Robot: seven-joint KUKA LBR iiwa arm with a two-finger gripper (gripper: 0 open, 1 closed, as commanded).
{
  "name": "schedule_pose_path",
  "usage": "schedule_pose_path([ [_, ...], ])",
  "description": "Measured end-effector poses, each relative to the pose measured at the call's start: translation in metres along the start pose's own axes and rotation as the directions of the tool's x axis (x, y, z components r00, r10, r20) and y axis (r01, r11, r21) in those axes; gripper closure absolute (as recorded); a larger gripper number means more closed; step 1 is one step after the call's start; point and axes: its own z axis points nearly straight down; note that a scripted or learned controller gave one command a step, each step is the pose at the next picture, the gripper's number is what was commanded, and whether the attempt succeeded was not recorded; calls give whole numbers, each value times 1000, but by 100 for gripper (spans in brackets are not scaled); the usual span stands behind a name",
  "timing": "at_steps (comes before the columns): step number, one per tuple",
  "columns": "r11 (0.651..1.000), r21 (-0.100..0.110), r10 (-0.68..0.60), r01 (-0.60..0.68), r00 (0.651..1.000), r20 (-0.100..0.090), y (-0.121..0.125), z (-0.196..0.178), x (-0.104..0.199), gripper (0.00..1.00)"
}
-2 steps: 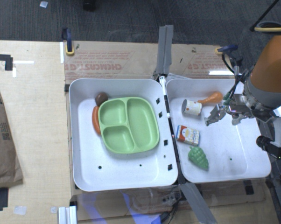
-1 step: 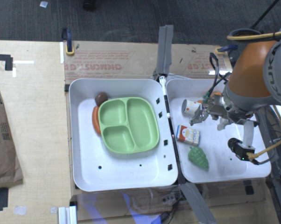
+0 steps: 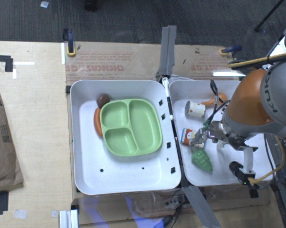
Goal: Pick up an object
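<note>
Objects fill two white bins (image 3: 81, 127) on a wooden bench (image 3: 29, 80); gripper (image 3: 198, 139) state unclear

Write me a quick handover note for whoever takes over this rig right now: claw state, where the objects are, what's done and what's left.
Claw: low in the right bin, at the small carton and just above the green bumpy object. I can't tell if it grips anything.
Right bin also holds a white cup on its side and an orange piece near the back.
Left bin: green divided tray, with an orange object and a brown ball beside its left edge.
Done: arm is down among the right bin's objects.
Left: no object is visibly lifted; a confirmed grasp and lift remain.
</note>
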Motion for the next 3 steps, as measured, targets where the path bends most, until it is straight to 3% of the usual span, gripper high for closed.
schedule_pose_path([
  [1,1000,8,-10,10,1000,-1,-29,4,-3,0],
  [2,959,6,-284,284,959,-3,-32,4,-2,0],
  [3,992,6,-125,125,992,0,59,4,-15,0],
])
